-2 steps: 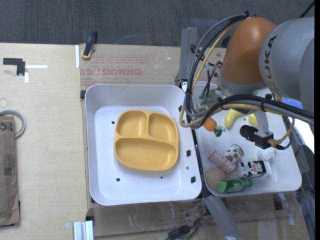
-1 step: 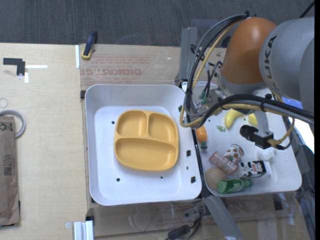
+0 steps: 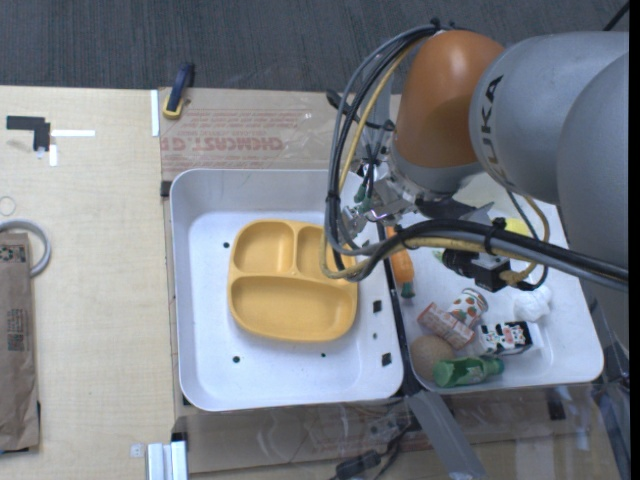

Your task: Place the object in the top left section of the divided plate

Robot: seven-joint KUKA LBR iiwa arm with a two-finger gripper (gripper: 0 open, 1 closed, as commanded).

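- The gripper [image 3: 345,236] hangs over the plate's right edge, by the wall between the 2 bins; cables and the wrist hide its tip, so whether it is open, closed or carrying anything cannot be told
- The task names no particular object; the candidates lie in the right bin [image 3: 585,343], and none can be seen at the gripper
- The plate [image 3: 290,313] sits in the middle of the left bin [image 3: 200,298], with 2 small sections along its far edge and 1 large along the near edge; all 3 look bare where visible
- Handling, as judgement: the goods look like small, light play food, probably hard plastic or thin card, stiff enough to pinch but slick and easy to roll
- The green bottle [image 3: 468,371] at the right bin's near edge lies on its side; grip it across the body, not the neck
- The carton [image 3: 445,325] beside it is boxy, so its flat faces suit 2 fingers best
- The orange piece [image 3: 401,268] at the right bin's left wall is half hidden and close to the wall, awkward to reach
- Count: 2 bins, 1 plate, 1 green bottle, 1 carton, 1 orange piece, 1 brown round item [image 3: 430,352], plus several more goods under the arm that cannot be counted
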